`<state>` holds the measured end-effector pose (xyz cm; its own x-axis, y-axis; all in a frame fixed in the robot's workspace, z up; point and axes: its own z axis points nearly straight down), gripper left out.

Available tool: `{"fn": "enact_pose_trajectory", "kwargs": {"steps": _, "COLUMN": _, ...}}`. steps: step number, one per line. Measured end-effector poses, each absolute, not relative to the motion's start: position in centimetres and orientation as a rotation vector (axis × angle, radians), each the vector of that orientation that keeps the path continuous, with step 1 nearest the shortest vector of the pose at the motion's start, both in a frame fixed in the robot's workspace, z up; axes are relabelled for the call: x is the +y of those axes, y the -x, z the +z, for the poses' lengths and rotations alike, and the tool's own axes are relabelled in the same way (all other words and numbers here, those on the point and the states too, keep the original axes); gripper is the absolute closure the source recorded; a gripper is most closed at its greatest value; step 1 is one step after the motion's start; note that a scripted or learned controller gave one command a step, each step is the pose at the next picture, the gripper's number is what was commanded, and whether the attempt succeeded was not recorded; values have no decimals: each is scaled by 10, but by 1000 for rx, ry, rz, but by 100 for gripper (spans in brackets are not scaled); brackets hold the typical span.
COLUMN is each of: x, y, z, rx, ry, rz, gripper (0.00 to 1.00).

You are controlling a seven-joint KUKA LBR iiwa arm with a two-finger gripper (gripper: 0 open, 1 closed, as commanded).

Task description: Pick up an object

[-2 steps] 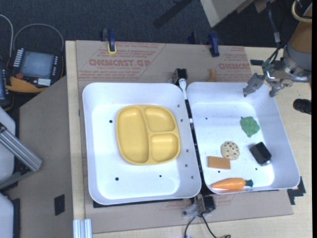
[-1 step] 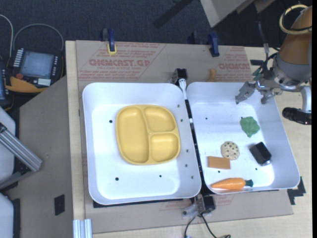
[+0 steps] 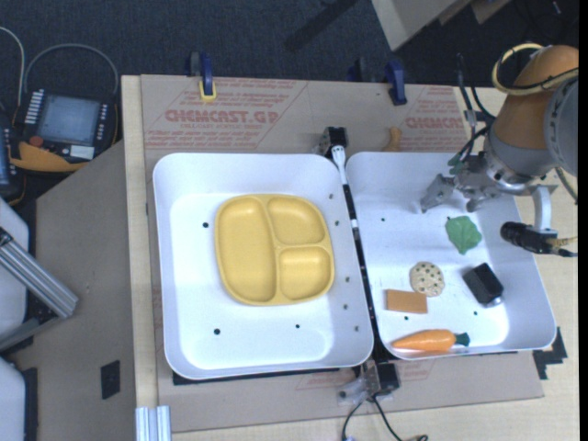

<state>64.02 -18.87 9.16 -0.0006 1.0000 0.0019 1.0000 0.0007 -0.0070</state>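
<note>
My gripper (image 3: 452, 198) hovers over the far part of the right bin (image 3: 386, 186), its fingers apart with nothing between them. A crumpled green piece (image 3: 464, 233) lies just below and to the right of it. Nearer the front sit a round speckled cookie (image 3: 426, 278), a flat orange-brown rectangle (image 3: 405, 301), a black block (image 3: 482, 283) and a carrot (image 3: 428, 341) along the front wall.
The left bin (image 3: 184, 246) holds a yellow divided plate (image 3: 274, 248) at its middle. A cable and clip run along the divide between the bins (image 3: 349, 214). The arm's grey and orange body (image 3: 533, 108) stands over the right bin's far right corner.
</note>
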Motion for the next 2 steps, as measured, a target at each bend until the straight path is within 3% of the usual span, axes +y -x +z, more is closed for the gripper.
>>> {"fn": "enact_pose_trajectory", "kwargs": {"steps": 1, "x": -189, "y": -643, "z": 107, "rx": -2225, "ry": 2221, "rz": -1, "gripper": 100}}
{"fn": "enact_pose_trajectory", "kwargs": {"steps": 2, "x": -199, "y": -642, "z": 160, "rx": -2226, "ry": 2227, "rz": -5, "gripper": 100}}
